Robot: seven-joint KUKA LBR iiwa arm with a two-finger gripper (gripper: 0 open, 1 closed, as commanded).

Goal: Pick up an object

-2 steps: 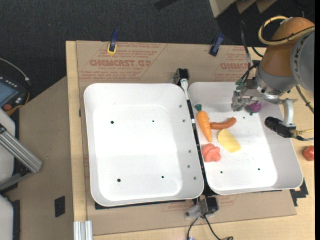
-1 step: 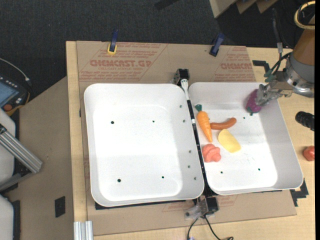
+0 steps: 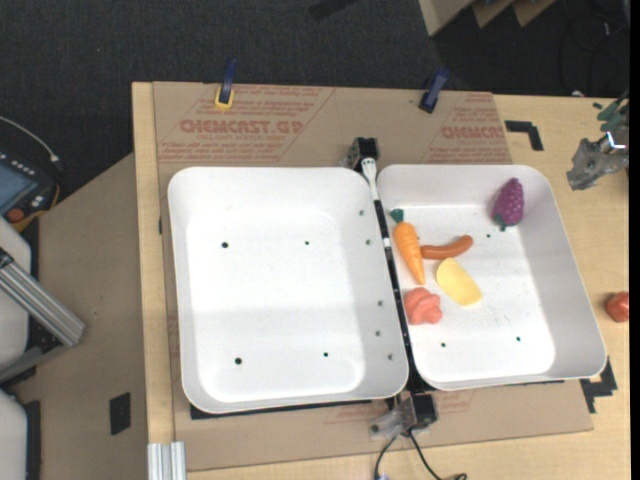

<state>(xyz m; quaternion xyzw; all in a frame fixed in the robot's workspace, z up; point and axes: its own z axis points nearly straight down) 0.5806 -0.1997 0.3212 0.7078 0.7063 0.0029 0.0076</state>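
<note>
Tabletop (image 3: 150, 268) light brown, topped by cardboard sheet (image 3: 300, 118) with red print. Two clips, yellow-blue (image 3: 226, 92) and blue (image 3: 434, 90), on sheet's far edge. Two white bins side by side on sheet, touching along middle: left bin (image 3: 200, 268), right bin (image 3: 560, 298). Black bracket (image 3: 363, 152) at far end of seam, another with cable (image 3: 415, 413) at near end. Small orange thing (image 3: 617, 307) on tabletop, right of right bin.

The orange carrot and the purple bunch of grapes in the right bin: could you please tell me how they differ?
The orange carrot is long and tapered; the purple bunch of grapes is short, rounded and bumpy. The carrot lies against the bin's left wall, close to other toy food; the grapes lie apart, near the far right corner. Both rest in the right white bin.
</note>
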